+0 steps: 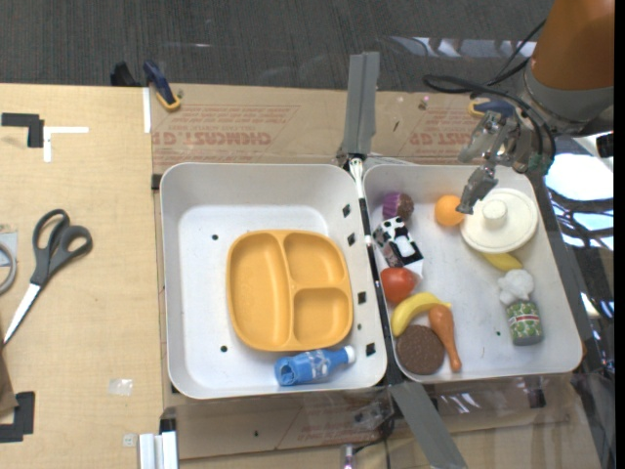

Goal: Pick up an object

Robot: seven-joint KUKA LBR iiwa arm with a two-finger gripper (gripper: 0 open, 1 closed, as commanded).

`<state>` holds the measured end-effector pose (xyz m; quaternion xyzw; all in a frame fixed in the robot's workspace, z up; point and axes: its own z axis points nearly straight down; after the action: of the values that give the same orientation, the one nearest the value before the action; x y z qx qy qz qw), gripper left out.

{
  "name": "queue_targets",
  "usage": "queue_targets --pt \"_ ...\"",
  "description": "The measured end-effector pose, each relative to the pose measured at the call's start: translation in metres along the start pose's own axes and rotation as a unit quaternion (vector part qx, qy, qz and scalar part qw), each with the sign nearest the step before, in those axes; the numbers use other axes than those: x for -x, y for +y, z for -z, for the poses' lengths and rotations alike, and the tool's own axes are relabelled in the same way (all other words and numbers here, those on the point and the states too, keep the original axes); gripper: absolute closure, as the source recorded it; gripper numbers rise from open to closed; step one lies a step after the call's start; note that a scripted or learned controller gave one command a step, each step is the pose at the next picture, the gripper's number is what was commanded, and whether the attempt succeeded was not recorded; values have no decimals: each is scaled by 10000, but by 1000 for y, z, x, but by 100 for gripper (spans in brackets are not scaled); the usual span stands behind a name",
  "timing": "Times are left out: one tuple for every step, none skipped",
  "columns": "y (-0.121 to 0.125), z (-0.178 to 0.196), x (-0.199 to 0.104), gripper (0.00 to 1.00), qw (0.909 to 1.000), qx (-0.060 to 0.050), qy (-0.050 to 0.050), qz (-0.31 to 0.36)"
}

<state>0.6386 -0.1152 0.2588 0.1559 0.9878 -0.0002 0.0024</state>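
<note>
My gripper (476,191) hangs over the back of the right bin (566,355), just above the gap between a small orange ball (448,211) and a white round lid-like piece (500,221). Nothing shows held in it. A yellow piece (504,260) peeks out from under the white one. Further left in that bin lie a purple item (395,204), a black-and-white item (395,240), a red tomato (398,283), a banana (418,310), a carrot (446,332) and a brown disc (421,350). A green bottle with a white top (522,313) lies at the right.
The left bin (186,262) holds a yellow divided plate (290,289) and a blue bottle (312,364) at its front edge. Scissors (49,252) lie on the wooden bench to the left. A grey divider bar (361,106) runs between the bins at the back.
</note>
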Motion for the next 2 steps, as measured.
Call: queue_targets --pt "-48 -119 -63 0 9998 -3 17 -217" --pt "-27 -164 10 0 9935 0 4 -1135"
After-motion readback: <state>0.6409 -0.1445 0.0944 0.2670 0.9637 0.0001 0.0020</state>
